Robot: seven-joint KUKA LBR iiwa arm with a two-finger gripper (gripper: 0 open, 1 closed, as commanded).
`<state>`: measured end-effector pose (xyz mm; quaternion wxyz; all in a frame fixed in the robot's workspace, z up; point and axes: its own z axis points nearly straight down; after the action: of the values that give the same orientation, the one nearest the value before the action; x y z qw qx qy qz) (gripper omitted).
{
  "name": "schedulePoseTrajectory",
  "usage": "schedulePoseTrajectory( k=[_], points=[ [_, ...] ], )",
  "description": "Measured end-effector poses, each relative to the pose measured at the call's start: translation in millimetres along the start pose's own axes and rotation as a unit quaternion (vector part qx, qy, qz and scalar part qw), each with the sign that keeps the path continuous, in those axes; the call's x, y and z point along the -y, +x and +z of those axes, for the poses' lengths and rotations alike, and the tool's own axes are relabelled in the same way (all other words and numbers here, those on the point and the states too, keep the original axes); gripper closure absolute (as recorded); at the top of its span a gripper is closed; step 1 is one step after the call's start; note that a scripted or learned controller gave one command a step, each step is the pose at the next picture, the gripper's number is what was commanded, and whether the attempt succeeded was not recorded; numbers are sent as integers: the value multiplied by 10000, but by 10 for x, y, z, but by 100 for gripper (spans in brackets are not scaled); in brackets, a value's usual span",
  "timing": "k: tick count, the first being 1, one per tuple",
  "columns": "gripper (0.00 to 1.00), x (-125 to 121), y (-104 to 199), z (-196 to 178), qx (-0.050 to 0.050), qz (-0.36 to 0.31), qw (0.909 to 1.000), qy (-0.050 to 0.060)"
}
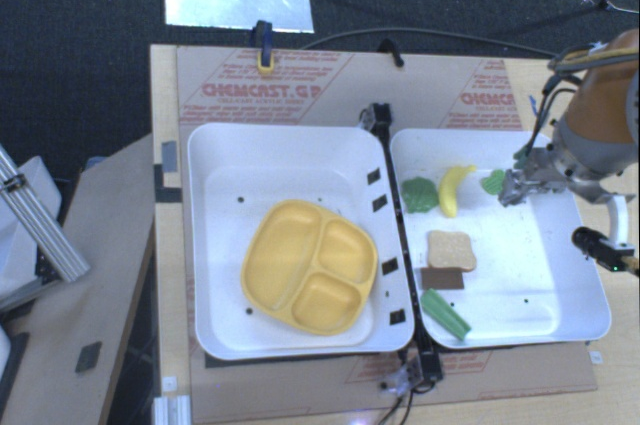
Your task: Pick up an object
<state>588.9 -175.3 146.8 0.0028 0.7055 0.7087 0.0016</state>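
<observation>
The right bin [560, 313] holds a yellow banana [455, 188], a leafy green piece [420, 194], a slice of bread [451, 250] with a brown slab [441, 278] beside it, and a long green vegetable [445, 315]. A small green item [492, 181] lies near the bin's far wall. My gripper [513, 188] hangs low at the right of that small green item, very close to it. The arm's grey wrist and orange band rise behind it on the right.
In the left bin [230, 163] rests a yellow divided plate [310, 265]. A black divider with clips [392, 243] runs between the bins. A black fitting [600, 248] sticks out over the right bin's right edge.
</observation>
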Motion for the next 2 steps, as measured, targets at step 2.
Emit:
schedulePoseTrajectory(
  k=[2],
  points=[
    [100, -44, -66, -1176, 3, -7, 10000, -9]
  ],
)
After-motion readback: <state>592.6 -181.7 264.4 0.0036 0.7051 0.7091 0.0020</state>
